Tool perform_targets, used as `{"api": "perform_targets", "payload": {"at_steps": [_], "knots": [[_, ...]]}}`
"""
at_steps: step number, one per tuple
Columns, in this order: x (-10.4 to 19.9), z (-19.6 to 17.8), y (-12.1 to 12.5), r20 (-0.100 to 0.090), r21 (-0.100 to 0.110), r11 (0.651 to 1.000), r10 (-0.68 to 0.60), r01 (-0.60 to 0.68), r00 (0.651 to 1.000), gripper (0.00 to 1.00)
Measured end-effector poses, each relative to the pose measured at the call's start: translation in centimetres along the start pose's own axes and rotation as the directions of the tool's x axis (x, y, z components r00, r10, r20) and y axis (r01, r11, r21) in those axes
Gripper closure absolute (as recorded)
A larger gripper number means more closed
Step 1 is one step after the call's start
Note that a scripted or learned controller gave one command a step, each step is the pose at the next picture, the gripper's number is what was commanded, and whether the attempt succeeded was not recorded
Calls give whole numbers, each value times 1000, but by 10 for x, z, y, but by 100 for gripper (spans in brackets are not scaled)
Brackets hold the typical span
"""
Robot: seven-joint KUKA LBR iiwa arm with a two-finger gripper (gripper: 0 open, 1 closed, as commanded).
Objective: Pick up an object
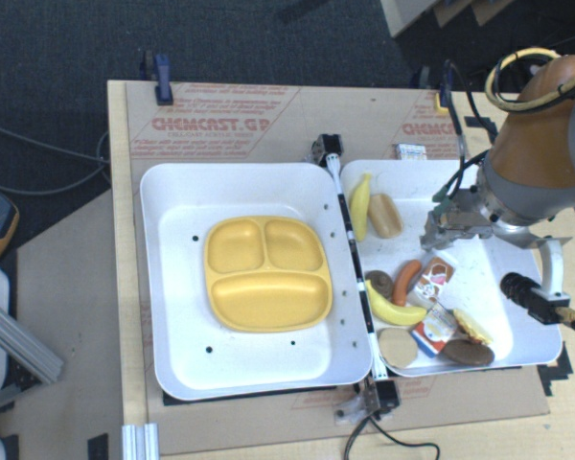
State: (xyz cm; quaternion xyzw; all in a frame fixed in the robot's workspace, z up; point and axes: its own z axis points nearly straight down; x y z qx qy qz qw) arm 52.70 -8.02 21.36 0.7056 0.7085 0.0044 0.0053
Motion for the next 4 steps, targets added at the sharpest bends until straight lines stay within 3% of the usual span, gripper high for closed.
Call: {"api": "perform_targets", "payload": {"at_steps": [1,2,3,4], "knots": [[-1,8,-2,-1,14,1000,3,-3,1000,0],[-20,90,-3,-2,23,1000,7,-7,1000,0],[-17,107,15,6,-6,1000,6,-6,1000,0],[-20,96,18,13,-15,1000,7,-6,1000,100]]}}
